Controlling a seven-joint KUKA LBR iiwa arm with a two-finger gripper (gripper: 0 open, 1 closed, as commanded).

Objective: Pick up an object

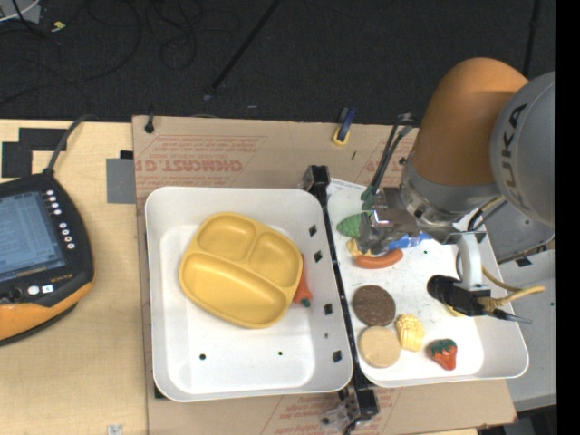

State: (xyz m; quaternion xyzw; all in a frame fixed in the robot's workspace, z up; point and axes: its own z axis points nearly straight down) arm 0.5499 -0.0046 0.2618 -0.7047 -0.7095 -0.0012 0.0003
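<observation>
My gripper (372,240) hangs low in the far left part of the right bin (504,355), just above a flat orange-red piece (379,260). A green toy (350,226) lies to its left and a blue thing (410,240) pokes out to its right. Nearer the front of that bin lie a brown disc (373,304), a beige disc (379,346), a yellow corn cob (410,332) and a red strawberry (443,353). The arm's wrist hides the bin's far right side.
The left bin (172,343) holds a yellow divided plate (243,268), with a small orange-red piece (302,293) at the plate's right edge. A black divider (331,270) separates the bins. A teach pendant (36,243) lies on the bench at far left.
</observation>
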